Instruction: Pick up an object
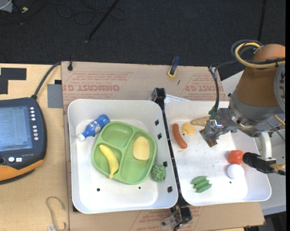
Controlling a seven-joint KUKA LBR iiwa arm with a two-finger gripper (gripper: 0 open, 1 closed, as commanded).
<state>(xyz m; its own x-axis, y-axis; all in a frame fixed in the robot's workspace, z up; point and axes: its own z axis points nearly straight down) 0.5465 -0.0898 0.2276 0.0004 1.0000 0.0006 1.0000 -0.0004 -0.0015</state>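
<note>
Bench, right bin [260, 196] | gripper [211, 137] above floor, grip state unclear | sausage [179, 135] just left | tomato [235, 156] near.

A yellow toy piece [188, 128] lies beside an orange-red sausage [179, 135] in the right bin [260, 194].

The grey arm [260, 95] with its orange band reaches in from the right, its gripper [210, 137] pointing down-left.

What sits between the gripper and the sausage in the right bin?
In the camera view, a small yellow piece lies between the gripper and the sausage.
</note>
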